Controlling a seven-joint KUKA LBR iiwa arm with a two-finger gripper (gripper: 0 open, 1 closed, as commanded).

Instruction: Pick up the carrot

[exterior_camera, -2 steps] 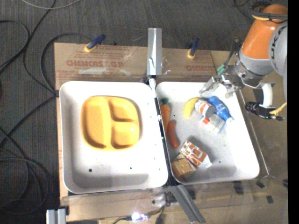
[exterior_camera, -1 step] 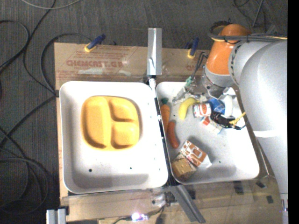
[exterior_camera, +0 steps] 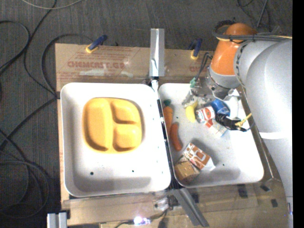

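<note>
Grey arm [exterior_camera: 270, 94] low, gripper [exterior_camera: 197, 93] pointing left.

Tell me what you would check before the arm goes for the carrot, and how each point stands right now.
1. Carrot in plain sight: ok. The carrot lies in the right bin, along its left wall.
2. Room around it: not ok. A sausage lies right at its lower end, and the wall is close beside it.
3. Gripper placed over the carrot: not ok. The gripper is at the bin's upper part, near a yellow toy and a small carton.
4. Nothing already held: cannot tell.
5. Path to the carrot: ok. The bin floor between the gripper and the carrot looks bare.
6. Left bin: ok. The yellow tray sits well away from the carrot.
</note>
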